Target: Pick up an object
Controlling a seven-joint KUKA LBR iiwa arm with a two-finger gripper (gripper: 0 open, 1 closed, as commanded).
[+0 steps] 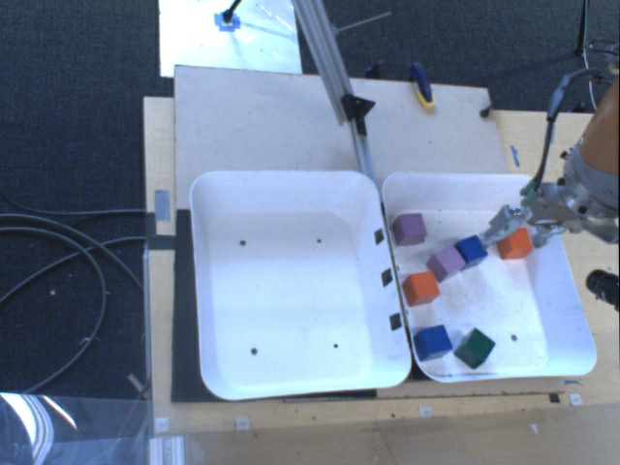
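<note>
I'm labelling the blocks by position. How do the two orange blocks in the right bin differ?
The orange block by the gripper lies near the bin's right wall, under the gripper; the orange block by the divider sits apart from it, near the left wall, beside a lilac block. Both are cube-like.

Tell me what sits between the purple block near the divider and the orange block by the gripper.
In the camera view, a blue block and a lilac block, touching, lie roughly between the purple block and the orange block, slightly below the line.

I see my gripper (pixel 511 229) at the right bin's (pixel 572 303) upper right, just beside an orange cube (pixel 515 244); two blue cubes (pixel 471 250) (pixel 432 341) lie lower left.
</note>
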